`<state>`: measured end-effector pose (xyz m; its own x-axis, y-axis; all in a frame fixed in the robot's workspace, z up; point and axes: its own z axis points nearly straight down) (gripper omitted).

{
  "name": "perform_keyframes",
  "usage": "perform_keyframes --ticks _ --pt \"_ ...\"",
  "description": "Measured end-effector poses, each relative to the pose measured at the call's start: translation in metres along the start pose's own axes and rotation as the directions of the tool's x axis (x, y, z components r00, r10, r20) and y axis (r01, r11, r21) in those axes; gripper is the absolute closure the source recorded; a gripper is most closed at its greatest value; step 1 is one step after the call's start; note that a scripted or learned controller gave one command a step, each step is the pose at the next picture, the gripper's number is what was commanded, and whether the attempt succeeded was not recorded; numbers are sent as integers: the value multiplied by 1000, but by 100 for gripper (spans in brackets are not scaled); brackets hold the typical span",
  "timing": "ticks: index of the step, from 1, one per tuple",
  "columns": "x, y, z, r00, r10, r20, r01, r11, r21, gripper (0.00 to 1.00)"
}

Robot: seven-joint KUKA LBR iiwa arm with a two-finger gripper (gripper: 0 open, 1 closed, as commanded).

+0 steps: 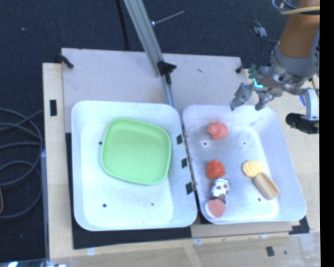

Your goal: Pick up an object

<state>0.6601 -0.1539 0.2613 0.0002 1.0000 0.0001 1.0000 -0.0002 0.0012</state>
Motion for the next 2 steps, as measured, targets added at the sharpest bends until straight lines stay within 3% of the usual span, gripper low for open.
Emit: perform_keyframes --ticks 1,2 --pt "0 0 0 1000 0 0 0 1000 0 0" --pt "-3 0 42 1000 1 1 -1 1000 4 0"
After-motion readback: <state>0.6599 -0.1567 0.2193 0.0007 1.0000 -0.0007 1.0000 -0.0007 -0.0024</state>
